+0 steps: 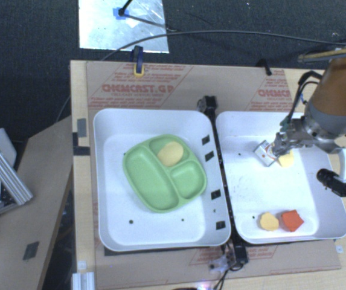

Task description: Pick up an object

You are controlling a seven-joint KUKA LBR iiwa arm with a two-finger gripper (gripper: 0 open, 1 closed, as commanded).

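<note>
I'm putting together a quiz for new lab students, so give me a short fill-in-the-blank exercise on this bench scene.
1. The green divided plate lies in the ____ bin.
2. The yellow piece on the plate sits in one of its ____ compartments.
3. The orange block lies beside a yellow lump in the ____ bin.
4. The end effector is over the ____ bin.

Missing words: left; smaller; right; right

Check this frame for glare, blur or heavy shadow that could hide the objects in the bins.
Camera view: lighting is even and soft across both bins; the green tray, orange block and yellow pieces read clearly. The shiny sheet at the top glares brightly. The gripper and the arm's orange band look slightly soft, so finger detail is unclear. Shadows are faint.
</note>
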